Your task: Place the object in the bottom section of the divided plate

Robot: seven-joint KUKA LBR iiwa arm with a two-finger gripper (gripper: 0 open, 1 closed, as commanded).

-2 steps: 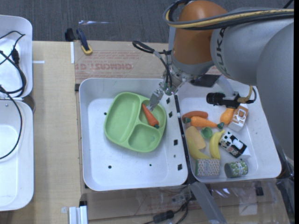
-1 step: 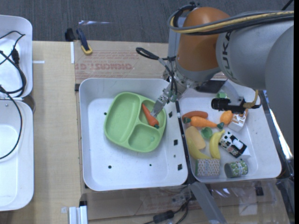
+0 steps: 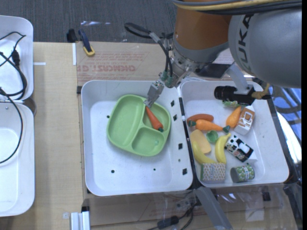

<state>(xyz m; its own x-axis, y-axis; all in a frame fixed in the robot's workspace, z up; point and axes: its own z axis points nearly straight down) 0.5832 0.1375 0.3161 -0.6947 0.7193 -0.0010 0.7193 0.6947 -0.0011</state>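
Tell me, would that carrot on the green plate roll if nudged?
Probably a little: the carrot looks rounded and tapered, so it would likely curve rather than roll straight. The green plate has raised dividers that should stop it. It looks like light, stiff plastic.

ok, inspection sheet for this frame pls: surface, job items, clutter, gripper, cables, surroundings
Surface: two white bins side by side, left bin and right bin, on a wooden bench.
Job items: green plate in the left bin; carrot lies in the plate's upper right section, against the divider.
Clutter: right bin holds toy food, including a second carrot, banana, carton and can.
Gripper: gripper sits over the plate's top rim, just above the carrot; finger state unclear.
Cables: black cables loop over a white tray at far left.
Surroundings: blue clamp at the bench's back edge; cardboard under the bins.
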